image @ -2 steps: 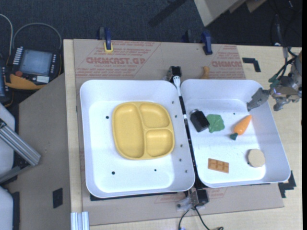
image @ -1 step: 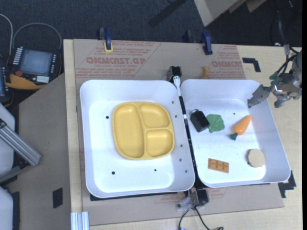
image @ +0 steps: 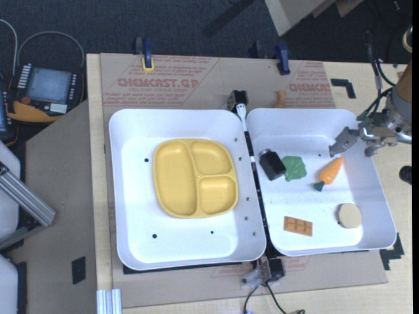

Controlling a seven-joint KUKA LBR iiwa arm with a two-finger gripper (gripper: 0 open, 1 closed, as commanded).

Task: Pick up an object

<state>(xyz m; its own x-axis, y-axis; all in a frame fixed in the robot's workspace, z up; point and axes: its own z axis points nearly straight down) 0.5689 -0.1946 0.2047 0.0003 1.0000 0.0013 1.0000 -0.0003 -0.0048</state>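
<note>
Two white bins, gripper (image: 357, 142) spread open, holding nothing, above right bin's (image: 380, 231) far edge, near carrot (image: 330, 171).

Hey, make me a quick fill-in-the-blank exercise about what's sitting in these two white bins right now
1. The yellow divided plate lies in the ____ bin.
2. The toy carrot is colored ____ with a green top.
3. The black block touches a ____ object beside it.
4. The gripper hovers at the right bin's ____ edge.

Missing words: left; orange; green; right
</note>
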